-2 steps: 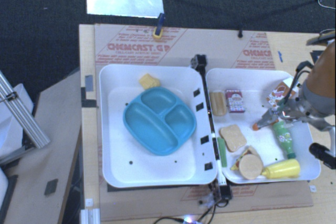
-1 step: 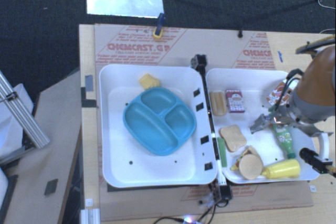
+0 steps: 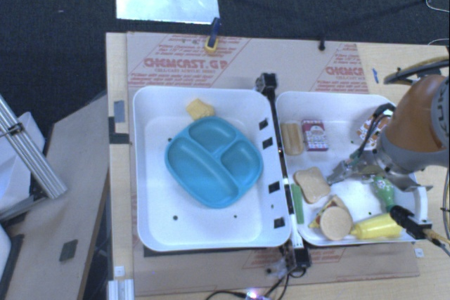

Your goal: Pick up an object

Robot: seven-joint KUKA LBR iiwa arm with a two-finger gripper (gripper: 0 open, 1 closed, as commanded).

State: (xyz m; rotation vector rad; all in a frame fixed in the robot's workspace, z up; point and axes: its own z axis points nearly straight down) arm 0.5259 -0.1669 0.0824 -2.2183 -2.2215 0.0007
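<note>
The right bin (image 3: 351,102) at the lower right of the frame holds the loose things: a slice of toast (image 3: 312,184) near its middle, a tan bread roll (image 3: 292,138) and a red-and-white packet (image 3: 315,135) side by side toward its upper left, a round bun (image 3: 335,223) and a yellow squeeze bottle (image 3: 376,227) along its lower edge. The hand (image 3: 340,174) hangs just right of the toast; whether it is open or closed I cannot tell. The left bin (image 3: 158,221) carries a blue divided plate (image 3: 213,161) and a yellow piece (image 3: 200,109) above it. Both sit on the desk (image 3: 281,56).
</note>
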